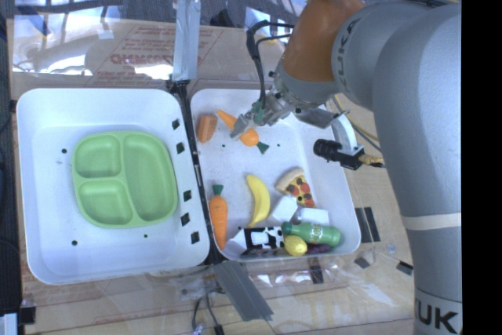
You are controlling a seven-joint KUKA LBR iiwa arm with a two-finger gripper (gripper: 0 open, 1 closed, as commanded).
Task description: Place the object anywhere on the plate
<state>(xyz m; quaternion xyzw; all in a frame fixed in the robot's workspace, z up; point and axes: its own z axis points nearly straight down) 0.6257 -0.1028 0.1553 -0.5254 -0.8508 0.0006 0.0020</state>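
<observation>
Gripper [245, 124] sits low over the small carrot [241, 131], jaws narrowly parted around its orange body. Squeeze squarely mid-body before lifting; the green plate [125, 178] waits far left.

Bright, even overhead light; soft focus throughout.

Both white bins [47, 169] wash out pale around me, and the green plate [125, 178] shows a mild sheen with faint shade in its compartments. Glare streaks the clear plastic sheet [70, 35] at the back, bluish-white. My arm [408, 90] looms large and blurred at the right, casting only a weak shadow. Small toys in the right bin [329, 169] look slightly smeared, with soft edges.
</observation>
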